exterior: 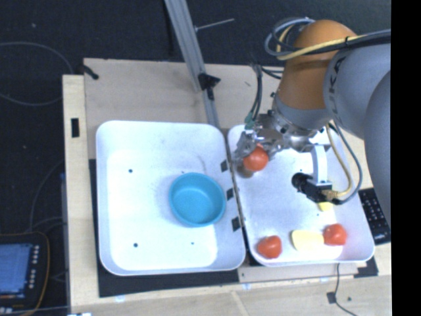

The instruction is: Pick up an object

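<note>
My gripper (254,151) hangs over the upper left corner of the right bin (279,199), close to the divide between the two bins. A small red round object (257,160) sits between its fingers and casts a shadow on the bin floor beneath it, so it looks lifted. The gripper is shut on it. Along the right bin's front edge lie another red round object (268,246), a pale yellow piece (307,239) and a third red object (335,234). A blue bowl (197,199) stands in the left bin (125,157).
A slanted metal bar (187,41) rises behind the bins, ending at a clamp near their shared back edge. The grey arm with its orange band (316,64) and cables covers the right bin's back right part. A black device (371,209) lies at the bench's right edge.
</note>
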`<state>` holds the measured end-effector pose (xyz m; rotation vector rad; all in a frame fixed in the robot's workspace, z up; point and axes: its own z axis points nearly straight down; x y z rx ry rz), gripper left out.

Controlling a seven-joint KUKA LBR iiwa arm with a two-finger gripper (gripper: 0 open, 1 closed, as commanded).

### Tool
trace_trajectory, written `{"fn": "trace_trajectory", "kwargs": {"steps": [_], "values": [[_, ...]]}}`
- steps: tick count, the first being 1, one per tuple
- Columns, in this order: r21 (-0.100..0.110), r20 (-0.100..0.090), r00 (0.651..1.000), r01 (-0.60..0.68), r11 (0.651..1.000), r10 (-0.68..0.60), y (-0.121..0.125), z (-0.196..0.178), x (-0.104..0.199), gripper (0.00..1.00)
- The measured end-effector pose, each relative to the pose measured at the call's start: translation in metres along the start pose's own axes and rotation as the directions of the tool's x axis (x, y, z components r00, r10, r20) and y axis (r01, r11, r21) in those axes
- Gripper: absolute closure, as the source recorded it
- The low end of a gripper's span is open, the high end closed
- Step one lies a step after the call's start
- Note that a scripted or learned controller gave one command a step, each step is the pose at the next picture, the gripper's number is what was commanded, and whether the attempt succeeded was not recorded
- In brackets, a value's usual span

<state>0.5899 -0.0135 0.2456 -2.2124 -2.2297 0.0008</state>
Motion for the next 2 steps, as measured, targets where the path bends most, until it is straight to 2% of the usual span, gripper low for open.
{"fn": "trace_trajectory", "kwargs": {"steps": [2], "values": [[0.0, -0.001, 1.0, 0.001, 1.0, -0.001, 0.044, 0.017, 0.102, 1.0]]}}
